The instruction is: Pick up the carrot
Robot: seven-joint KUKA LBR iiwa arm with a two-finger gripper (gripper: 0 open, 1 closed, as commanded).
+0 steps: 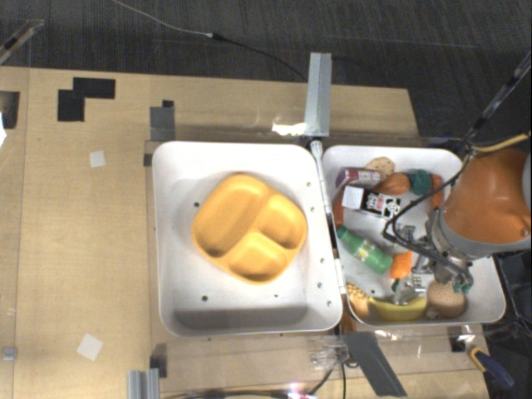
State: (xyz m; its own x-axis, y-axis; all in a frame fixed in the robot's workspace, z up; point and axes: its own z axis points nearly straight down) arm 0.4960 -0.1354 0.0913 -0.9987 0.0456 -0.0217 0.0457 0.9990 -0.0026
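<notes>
Apparently the gripper (409, 285) hangs over the small orange carrot (401, 263) in the right white bin (499, 302), beside the green plastic bottle (366, 251). Finger spread: cannot tell. Best approach: descend straight, straddle the carrot, avoid the yellow banana (397, 309).

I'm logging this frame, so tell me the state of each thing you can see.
Yellow divided tray: upright in the left bin, nothing in it.
Green bottle: lying on its side in the right bin.
Banana: lying along the near wall.
Carrot: lying under the tool, not lifted.
</notes>
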